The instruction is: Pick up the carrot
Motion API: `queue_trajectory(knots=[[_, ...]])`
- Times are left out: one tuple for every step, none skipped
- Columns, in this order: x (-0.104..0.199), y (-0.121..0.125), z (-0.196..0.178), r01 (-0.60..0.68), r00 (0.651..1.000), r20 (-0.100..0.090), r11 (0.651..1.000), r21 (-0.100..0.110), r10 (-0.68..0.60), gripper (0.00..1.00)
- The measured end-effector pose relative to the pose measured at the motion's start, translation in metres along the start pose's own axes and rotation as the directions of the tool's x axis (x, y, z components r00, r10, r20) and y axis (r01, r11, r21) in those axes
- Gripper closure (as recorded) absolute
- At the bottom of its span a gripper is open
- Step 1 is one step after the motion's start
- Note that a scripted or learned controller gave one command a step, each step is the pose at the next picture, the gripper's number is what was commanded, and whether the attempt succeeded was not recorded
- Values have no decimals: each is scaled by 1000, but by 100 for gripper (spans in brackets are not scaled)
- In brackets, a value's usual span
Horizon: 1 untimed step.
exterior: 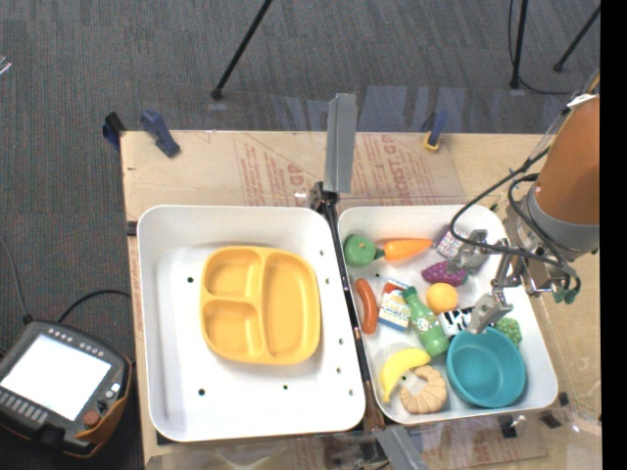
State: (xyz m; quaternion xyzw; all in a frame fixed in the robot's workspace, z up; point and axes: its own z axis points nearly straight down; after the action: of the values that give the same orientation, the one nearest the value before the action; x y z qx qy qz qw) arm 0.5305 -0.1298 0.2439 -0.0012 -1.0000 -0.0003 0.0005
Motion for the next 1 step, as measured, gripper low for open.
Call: queue_trajectory(knots=[[-68,25,116,56,998,-11,998,-4,-56,0]])
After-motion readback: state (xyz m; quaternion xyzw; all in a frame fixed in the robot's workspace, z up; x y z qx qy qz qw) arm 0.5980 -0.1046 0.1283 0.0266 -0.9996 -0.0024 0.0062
